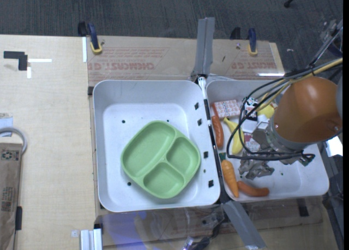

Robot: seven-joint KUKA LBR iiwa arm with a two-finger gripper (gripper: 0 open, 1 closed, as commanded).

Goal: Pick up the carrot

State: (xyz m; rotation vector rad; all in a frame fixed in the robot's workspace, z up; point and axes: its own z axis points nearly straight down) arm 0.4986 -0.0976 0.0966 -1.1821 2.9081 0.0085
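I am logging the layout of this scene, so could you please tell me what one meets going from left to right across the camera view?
Brown paper bag → green divided plate in the left bin → carrot in the right bin → gripper → orange band of the arm.

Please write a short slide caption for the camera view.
Gripper low in right bin near carrot; green tray in left bin.

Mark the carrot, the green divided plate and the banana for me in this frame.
carrot (229,178), camera view, middle of its orange body along the right bin's left wall.
green divided plate (160,159), camera view, on the ridge between its compartments, in the left bin.
banana (236,137), camera view, on its yellow curved middle.
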